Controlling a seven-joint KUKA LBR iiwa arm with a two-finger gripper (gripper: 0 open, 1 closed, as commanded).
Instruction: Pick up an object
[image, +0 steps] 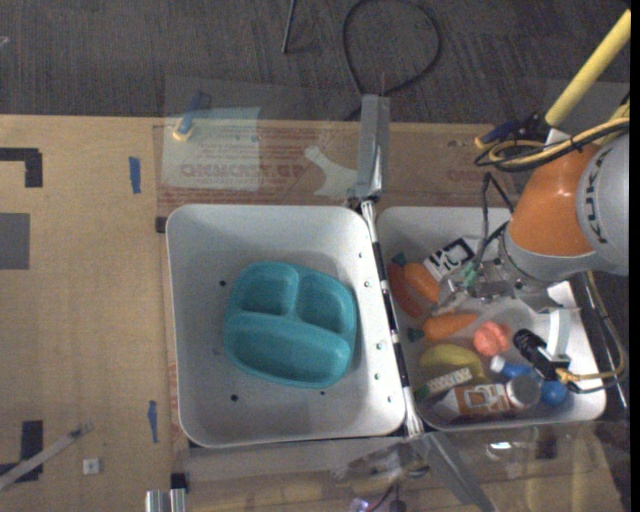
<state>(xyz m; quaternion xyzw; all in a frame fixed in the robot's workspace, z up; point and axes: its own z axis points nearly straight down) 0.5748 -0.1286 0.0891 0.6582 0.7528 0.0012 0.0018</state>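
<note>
My pincer (478, 285) hangs low over the right bin (590, 405), at its upper middle, under my grey and orange wrist. From this slant I cannot tell whether it is open or closed, and I see nothing held in it.

The thing nearest to it is the carrot (452, 325), a small orange one lying flat just below the pincer, long axis running left to right. It looks like a toy: smooth, stiff, probably hollow plastic, so I judge it light and a little slippery. Being rounded and tapered, it may squirt out if I close near the thin end. I would take it across its thicker middle, closing across its short width.

It is crowded there. A larger orange piece (415, 285) sits just above and to the left of it, a pink ball (490, 338) lies just beside its right end, and a yellow banana (450, 357) lies right below. Nearer the front wall lie a small bottle (485, 398) on its side and a blue ball (553, 392). Neighbours this close could be nudged or caught along with the carrot.

The left bin (195, 330) carries a teal divided plate (290, 323), well apart from my reach now. Both bins rest on the brown surface (80, 300).
</note>
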